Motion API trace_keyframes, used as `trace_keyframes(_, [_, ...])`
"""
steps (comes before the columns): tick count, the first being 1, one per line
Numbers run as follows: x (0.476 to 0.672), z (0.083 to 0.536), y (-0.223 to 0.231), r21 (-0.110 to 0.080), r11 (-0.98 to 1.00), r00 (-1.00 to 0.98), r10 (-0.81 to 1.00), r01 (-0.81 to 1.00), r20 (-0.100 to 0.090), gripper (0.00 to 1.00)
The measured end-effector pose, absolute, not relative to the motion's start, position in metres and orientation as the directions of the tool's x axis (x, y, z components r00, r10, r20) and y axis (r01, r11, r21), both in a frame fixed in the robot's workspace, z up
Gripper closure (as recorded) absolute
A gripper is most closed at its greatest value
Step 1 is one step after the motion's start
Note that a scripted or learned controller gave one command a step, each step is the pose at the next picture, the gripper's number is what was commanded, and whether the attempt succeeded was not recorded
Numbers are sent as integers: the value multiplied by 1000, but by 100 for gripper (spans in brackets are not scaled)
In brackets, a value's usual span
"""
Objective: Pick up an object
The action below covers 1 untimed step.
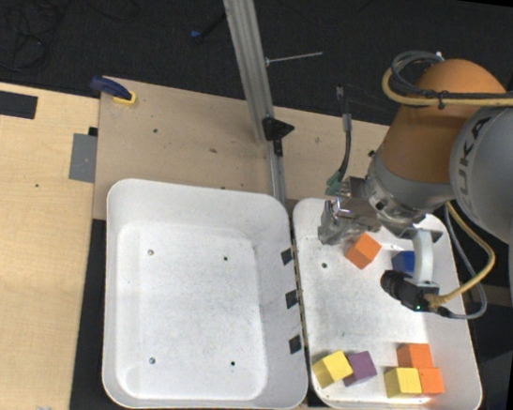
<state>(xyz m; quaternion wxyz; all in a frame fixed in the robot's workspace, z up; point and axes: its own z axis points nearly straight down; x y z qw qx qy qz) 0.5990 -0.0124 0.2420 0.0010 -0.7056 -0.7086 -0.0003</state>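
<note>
My gripper (337, 228) hangs over the far left part of the right bin (356, 308), under the grey and orange wrist. An orange block (362, 250) lies right beside it, just to its right, and I cannot tell whether the two touch. A blue block (404, 261) shows partly behind a white piece of the arm farther right. Near the bin's front edge lie a yellow block (332, 366) touching a purple block (362, 366), and another yellow block (402, 382) beside two orange blocks (423, 365).
The left bin (187, 294) sits beside the right one, joined by black clips (291, 299). A slanted metal rail (256, 76) rises behind the bins. A black cable and connector (410, 293) hang off the arm over the right bin.
</note>
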Motion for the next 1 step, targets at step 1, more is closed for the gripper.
trace_keyframes(1, [593,243,45,-5,5,-5,1000,1000,2,100])
